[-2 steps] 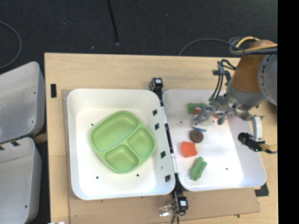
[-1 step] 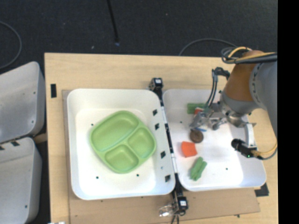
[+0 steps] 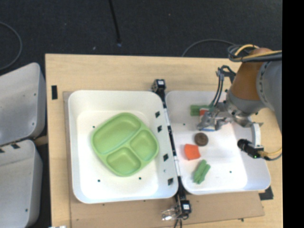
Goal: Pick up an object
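Observation:
The right bin (image 3: pixel 237 175) holds a brown round object (image 3: pixel 201 138), an orange block (image 3: pixel 191 151), a green oblong object (image 3: pixel 201 171) near its front, and a green block (image 3: pixel 195 110) with a small red piece beside it at the back. My gripper (image 3: pixel 209 122) hangs low over the bin's back middle, just above and to the right of the brown round object and beside the green block. Its fingers are too small and cluttered to read. I see nothing clearly between them.
The left bin (image 3: pixel 80 175) bears a green divided plate (image 3: pixel 124 143) with three compartments. A ridge with black clips (image 3: pixel 167 137) separates the two bins. The arm's grey and orange wrist (image 3: pixel 249 82) fills the right bin's back right corner. Cables run along its right side.

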